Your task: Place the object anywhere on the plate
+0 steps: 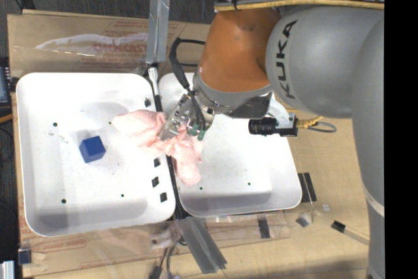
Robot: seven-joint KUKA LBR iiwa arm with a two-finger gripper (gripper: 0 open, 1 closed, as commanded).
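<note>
A small blue cube point(93, 148) lies in the left bin point(39, 95), left of its middle. A crumpled pink cloth point(163, 137) is draped over the divider between the two bins, part in the left bin and part hanging into the right bin point(261, 173). My gripper point(185, 124) hangs low over the cloth right at the divider and seems to touch its upper folds. The big grey and orange wrist point(238, 62) hides the back of the right bin.
A grey upright bar point(157, 29) stands behind the bins at the divider. A black cable point(179, 62) loops beside the wrist. Cardboard point(78, 42) covers the bench around the bins. Tape bits and clips lie along the front edge point(196, 245).
</note>
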